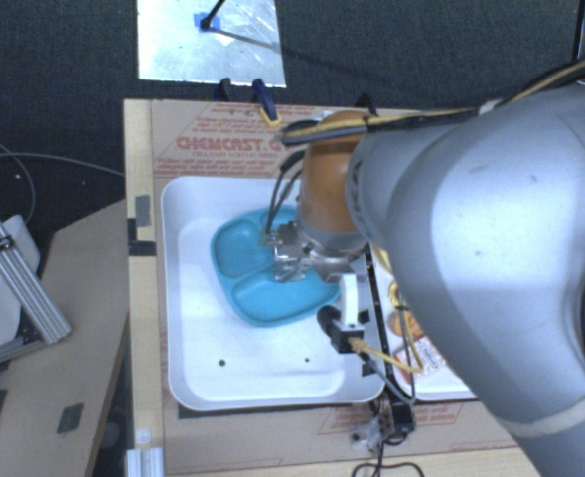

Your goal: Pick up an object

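A light blue divided dish [249, 266] lies in the left white bin [198, 366], towards its right half. My gripper [285, 258] reaches down over the dish's right part, below the orange band [324, 182] of the arm. Its tips sit at or just above the dish's ridge, and the wrist hides how they stand. The big grey arm [491, 256] covers most of the right side of the view.
The right bin [441, 391] is mostly hidden under the arm; a scrap of colourful packaging [416, 346] shows in it. Cables [371, 351] hang beside the wrist. A shiny metal sheet [211, 26] lies beyond the bench, and an aluminium rail [14, 276] stands at left.
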{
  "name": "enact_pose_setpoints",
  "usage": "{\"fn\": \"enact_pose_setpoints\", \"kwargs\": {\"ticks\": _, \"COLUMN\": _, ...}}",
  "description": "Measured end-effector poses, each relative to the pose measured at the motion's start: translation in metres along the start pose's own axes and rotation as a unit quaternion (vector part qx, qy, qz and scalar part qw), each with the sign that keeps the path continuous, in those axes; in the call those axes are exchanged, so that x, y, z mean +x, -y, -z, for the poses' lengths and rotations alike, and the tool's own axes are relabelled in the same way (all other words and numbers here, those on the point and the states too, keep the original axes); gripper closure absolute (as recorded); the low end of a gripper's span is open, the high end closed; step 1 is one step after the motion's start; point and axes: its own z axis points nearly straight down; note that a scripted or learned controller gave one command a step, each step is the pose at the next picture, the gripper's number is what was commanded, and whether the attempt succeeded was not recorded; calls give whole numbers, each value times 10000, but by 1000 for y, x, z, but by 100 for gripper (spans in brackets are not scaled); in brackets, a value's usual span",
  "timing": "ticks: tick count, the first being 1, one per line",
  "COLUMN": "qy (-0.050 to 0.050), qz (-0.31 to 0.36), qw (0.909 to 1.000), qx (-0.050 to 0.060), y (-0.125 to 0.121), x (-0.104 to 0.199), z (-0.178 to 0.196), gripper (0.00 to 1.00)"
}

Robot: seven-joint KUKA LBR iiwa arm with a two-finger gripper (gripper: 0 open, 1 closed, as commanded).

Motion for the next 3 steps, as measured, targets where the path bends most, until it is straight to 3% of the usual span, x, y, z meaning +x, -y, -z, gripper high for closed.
{"fn": "enact_pose_setpoints", "kwargs": {"ticks": 1, "qy": -22, "qz": 42, "qw": 9999, "qx": -133, "y": -75, "x": 49, "z": 162, "gripper": 100}}
{"fn": "enact_pose_setpoints", "kwargs": {"ticks": 2, "qy": -5, "qz": 34, "qw": 10000, "qx": -38, "y": -75, "x": 74, "z": 190, "gripper": 100}}
{"fn": "enact_pose_setpoints", "kwargs": {"ticks": 3, "qy": -24, "qz": 29, "qw": 9999, "qx": -109, "y": -28, "x": 57, "z": 359, "gripper": 100}}
